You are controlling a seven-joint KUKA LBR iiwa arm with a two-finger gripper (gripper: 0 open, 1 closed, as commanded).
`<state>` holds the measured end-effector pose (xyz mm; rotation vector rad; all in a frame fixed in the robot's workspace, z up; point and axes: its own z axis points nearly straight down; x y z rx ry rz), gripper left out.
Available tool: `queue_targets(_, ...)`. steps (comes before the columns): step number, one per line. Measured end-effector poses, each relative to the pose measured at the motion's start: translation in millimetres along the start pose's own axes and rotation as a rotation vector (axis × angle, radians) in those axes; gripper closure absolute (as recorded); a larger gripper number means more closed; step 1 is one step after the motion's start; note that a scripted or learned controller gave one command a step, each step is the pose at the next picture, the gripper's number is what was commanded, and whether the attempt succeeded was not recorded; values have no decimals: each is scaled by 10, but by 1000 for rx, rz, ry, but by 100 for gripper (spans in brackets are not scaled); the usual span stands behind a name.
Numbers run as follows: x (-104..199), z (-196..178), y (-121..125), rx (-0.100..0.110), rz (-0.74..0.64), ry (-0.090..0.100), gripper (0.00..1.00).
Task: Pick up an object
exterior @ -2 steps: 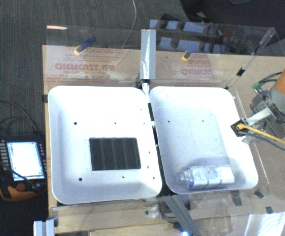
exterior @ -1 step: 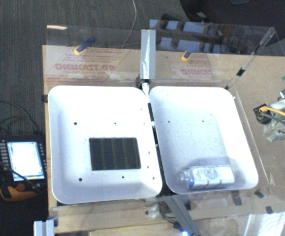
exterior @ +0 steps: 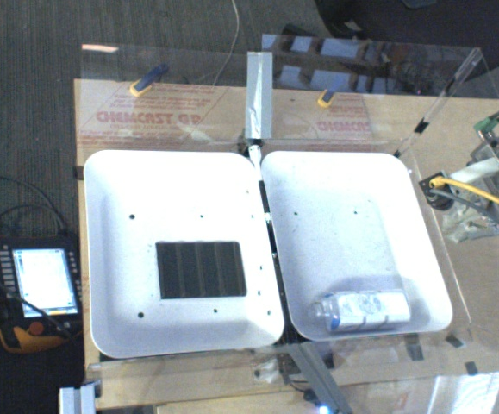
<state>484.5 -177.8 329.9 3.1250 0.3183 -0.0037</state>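
Camera view, from above the surface: my fingers hang at the right edge of the picture, outside the right bin and just past its right rim. They are partly cut off by the frame, and I cannot tell whether they are open or closed. Nothing is visible between them.

A clear plastic bottle with a blue-and-white label lies on its side in the right bin. It sits below and to the left of my fingers in the picture, close against the bin's near wall and apart from me.

Farther left of my fingers, across the seam where the two bins meet, the left bin holds a dark ribbed rectangular panel. It lies flat on the bin floor, toward the near side, well apart from the fingers.

Both bins rest on a brown surface printed with red lettering. At the far left, the point most distant from my fingers, a handheld screen glows on the dark floor.
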Motion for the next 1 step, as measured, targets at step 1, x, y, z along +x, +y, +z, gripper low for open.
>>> queue_targets(1,4,-85,-4,0,-1,-4,100)
